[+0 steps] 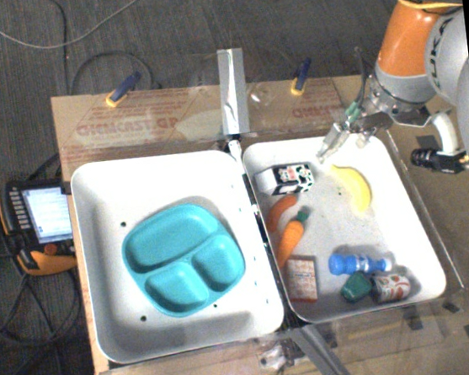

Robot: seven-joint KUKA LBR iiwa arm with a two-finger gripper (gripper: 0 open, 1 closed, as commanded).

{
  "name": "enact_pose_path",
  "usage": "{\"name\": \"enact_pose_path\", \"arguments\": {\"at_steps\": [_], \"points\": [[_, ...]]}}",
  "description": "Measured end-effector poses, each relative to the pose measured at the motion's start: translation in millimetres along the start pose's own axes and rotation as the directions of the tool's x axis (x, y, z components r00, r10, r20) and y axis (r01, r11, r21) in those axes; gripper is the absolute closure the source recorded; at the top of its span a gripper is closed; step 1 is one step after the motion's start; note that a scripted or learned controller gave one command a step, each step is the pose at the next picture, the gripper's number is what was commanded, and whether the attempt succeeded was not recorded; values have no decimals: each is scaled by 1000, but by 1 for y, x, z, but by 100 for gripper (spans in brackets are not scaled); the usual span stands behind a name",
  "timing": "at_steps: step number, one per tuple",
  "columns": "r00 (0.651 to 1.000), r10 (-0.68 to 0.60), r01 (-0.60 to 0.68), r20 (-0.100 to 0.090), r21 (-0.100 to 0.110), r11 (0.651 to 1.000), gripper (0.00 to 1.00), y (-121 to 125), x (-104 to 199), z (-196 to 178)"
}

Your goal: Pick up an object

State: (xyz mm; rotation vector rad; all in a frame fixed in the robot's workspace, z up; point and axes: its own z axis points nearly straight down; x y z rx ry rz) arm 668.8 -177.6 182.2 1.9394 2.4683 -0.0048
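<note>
Tool (336, 140) hung over the right bin's (414, 203) far edge, above the banana (354, 187); couldn't tell from my feed how its tips stood, and I saw nothing gripped. Nearest in that bin lay a can (392, 287), green obj (356, 287), blue bottle (356, 262) and brown packet (301, 277); farther back a carrot (290, 234), then banana, then b/w carton (292, 178). Left bin (100, 199) held a teal tray (184, 257).
</note>
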Motion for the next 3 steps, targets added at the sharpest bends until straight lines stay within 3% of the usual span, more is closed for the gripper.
{"name": "enact_pose_path", "arguments": {"at_steps": [1,2,3], "points": [[998,-56,56,-5,-4,998,0,-26,-33,87],[998,-58,58,-3,-3,998,100,-25,-32,78],[1000,13,-13,-3,-1,1000,100,-17,14,-7]]}}
